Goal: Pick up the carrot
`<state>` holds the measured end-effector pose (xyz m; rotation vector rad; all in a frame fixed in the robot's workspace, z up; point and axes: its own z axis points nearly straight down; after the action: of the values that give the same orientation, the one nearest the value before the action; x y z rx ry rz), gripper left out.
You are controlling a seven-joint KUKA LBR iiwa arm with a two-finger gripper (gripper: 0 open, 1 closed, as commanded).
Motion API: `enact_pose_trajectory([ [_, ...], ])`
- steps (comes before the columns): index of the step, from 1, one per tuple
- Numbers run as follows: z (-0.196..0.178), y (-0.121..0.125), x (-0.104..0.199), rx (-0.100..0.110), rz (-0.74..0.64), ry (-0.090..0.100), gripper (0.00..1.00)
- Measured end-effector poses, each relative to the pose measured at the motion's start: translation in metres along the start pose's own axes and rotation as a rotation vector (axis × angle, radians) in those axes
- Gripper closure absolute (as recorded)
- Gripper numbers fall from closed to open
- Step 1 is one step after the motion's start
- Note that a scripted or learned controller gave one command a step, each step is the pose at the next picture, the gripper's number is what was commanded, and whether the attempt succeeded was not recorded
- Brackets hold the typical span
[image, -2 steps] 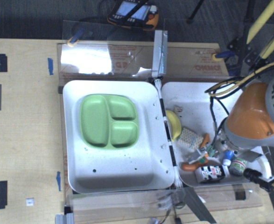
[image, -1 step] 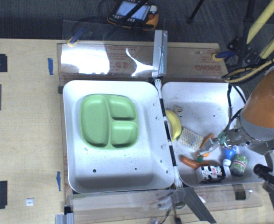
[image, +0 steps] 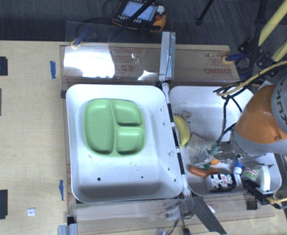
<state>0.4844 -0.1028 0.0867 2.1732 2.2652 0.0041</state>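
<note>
The carrot [image: 200, 171] is a small orange piece with a green top, lying near the front left of the right bin [image: 202, 104]. My gripper [image: 216, 152] hangs low over the bin just above and to the right of the carrot's green end, under the arm's orange band [image: 260, 119]. The arm's body and cables hide much of the gripper. The carrot rests on the bin floor.
A yellow fruit [image: 182, 130] and a grey mesh item [image: 197, 143] lie behind the carrot. A black-and-white box [image: 221, 181], a blue-capped bottle [image: 237, 169] and a green-labelled item [image: 253, 174] crowd the front. The left bin [image: 79, 180] holds a green divided plate [image: 115, 126].
</note>
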Motion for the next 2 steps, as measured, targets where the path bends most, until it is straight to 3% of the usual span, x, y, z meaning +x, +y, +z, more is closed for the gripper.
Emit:
enact_pose_trajectory([
  [1,0.000,0.008,0.002,-0.001,-0.086,-0.004,0.00],
  [2,-0.010,0.009,0.001,-0.006,-0.084,-0.006,1.00],
])
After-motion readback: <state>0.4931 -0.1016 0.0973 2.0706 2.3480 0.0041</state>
